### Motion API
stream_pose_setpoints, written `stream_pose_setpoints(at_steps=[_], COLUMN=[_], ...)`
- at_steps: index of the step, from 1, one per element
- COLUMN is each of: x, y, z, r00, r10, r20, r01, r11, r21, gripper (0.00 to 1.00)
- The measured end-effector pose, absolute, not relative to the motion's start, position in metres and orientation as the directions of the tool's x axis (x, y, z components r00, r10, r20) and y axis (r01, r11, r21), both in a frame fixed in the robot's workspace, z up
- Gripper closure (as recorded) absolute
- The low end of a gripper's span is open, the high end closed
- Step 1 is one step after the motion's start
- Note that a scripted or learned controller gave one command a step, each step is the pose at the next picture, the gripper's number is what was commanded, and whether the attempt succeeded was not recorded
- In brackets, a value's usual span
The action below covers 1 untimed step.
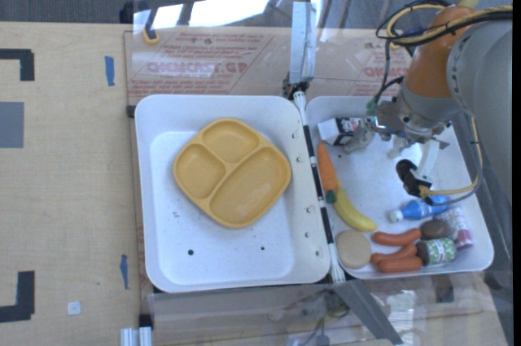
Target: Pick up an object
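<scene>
Arm [444, 51] bent low over right bin [480, 255]

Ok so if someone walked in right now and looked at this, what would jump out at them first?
Probably the yellow divided plate, lying alone in the left bin. Next, the grey and orange arm hanging over the back of the right bin. Then the toy food along that bin's left and front edges: a carrot, a banana and sausages.
</scene>
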State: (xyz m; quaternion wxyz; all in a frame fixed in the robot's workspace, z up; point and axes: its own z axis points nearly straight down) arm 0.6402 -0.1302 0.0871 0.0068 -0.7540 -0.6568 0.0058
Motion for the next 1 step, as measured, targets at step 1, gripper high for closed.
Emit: stream_pose_setpoints(at_steps=[1], x=[0.5371], y=[-0.1193], z=[0.0888], r00=[-0.014], r10=[1.0], r20=[0.0], r01=[1.0], r11=[0.014], r21=[0.007], gripper=[0.0])
